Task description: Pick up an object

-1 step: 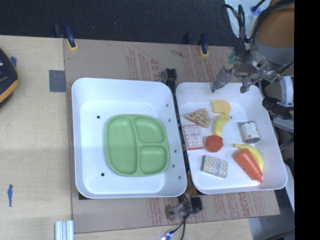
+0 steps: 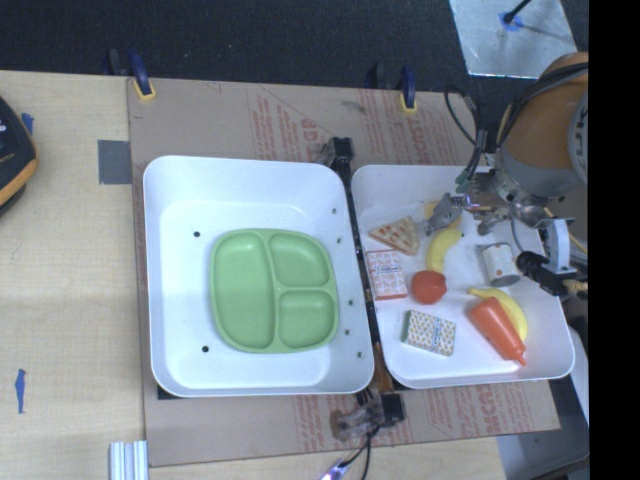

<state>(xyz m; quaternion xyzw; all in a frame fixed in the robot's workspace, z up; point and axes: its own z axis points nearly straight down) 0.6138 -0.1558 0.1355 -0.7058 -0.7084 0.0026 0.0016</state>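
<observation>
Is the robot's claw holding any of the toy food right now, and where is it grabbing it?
It can't be told. The claw hangs low in the right bin, right above the top end of the yellow banana, but the view doesn't show anything gripped.

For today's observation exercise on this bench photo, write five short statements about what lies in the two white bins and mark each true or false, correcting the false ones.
1. The green three-compartment plastic tray lies in the left white bin. True.
2. The small round red tomato sits in one of the tray's compartments. False: it lies in the right white bin.
3. The orange plastic carrot lies beside a yellow banana near the right bin's right side. True.
4. The triangular pizza slice lies in the left bin. False: it is in the right bin.
5. The arm's gripper is above the right bin. True.
</observation>
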